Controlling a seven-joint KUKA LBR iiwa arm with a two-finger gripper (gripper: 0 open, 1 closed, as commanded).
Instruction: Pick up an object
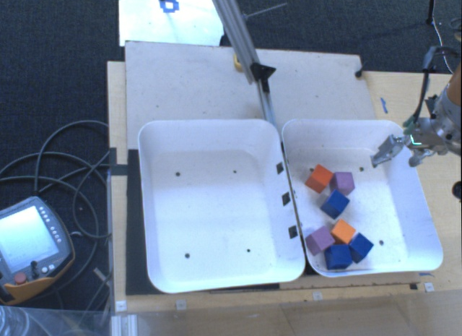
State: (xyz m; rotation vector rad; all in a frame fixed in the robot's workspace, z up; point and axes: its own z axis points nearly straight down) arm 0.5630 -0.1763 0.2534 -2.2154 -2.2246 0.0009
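The gripper (399,152) is hovering with its 2 fingers spread wide and holding nothing over the right bin (419,208), so it should be dropping straight onto the orange cube (319,178) lying nearest.

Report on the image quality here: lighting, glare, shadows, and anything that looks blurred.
Camera view: even, bright lighting; the white bins are nearly washed out, the left one most. A glaring bright patch lies on the floor at top. The blocks cast only faint, soft shadows and look sharp enough to tell colours. The claw at the right edge is slightly soft.
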